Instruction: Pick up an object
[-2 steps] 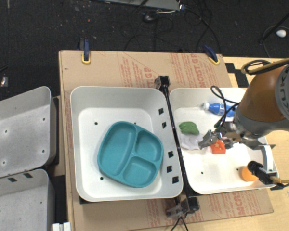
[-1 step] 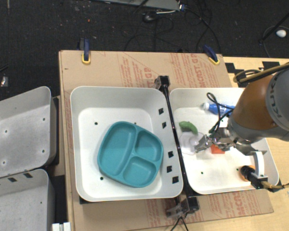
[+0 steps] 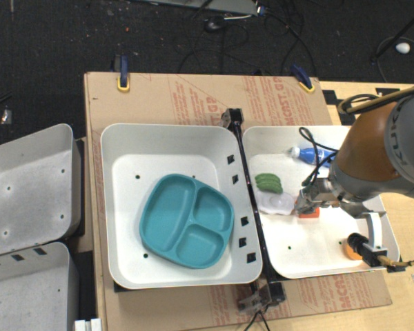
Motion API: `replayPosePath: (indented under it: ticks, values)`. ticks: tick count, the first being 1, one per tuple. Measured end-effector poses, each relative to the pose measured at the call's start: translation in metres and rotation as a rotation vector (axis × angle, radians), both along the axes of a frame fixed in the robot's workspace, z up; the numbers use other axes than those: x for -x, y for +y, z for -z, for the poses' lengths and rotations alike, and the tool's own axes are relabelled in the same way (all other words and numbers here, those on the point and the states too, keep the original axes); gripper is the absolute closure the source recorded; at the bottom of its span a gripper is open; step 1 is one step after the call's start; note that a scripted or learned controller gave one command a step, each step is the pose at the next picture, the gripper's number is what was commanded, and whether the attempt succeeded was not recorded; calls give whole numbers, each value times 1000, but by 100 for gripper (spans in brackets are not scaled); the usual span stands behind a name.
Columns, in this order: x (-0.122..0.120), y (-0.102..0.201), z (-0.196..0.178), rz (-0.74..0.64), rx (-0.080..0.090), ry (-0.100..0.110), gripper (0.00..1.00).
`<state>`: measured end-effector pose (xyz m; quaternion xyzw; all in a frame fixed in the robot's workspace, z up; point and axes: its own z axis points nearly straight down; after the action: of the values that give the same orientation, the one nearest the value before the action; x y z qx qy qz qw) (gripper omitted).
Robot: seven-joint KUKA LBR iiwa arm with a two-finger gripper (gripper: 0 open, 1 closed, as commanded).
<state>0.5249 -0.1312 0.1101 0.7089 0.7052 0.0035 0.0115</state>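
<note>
My gripper (image 3: 308, 204) is down in the right bin (image 3: 290, 254), at its middle. A small red-orange thing (image 3: 309, 213) lies right under it, touching or just below the tip. To its left lie a clear plastic piece (image 3: 276, 203) and a green object (image 3: 268, 181). A blue-and-white tube (image 3: 305, 155) rests near the bin's far wall, partly behind the arm. An orange object (image 3: 351, 247) sits in the near right corner. The left bin (image 3: 124, 150) bears a teal divided plate (image 3: 186, 220).
A thin divider with black clips (image 3: 247, 198) runs between the two bins. Brown cardboard (image 3: 193, 95) lies under both. Two white lids (image 3: 27, 185) sit off to the left of the bench. The arm's orange-banded wrist (image 3: 376, 150) covers the right bin's right side.
</note>
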Motion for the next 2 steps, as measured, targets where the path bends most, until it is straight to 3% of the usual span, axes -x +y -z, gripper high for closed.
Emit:
replayPosePath:
  ticks: [1, 2]
  values:
    - [-1, 2, -43, -8, -11, 17, 100]
    - [-4, 0, -106, -8, -9, 14, 100]
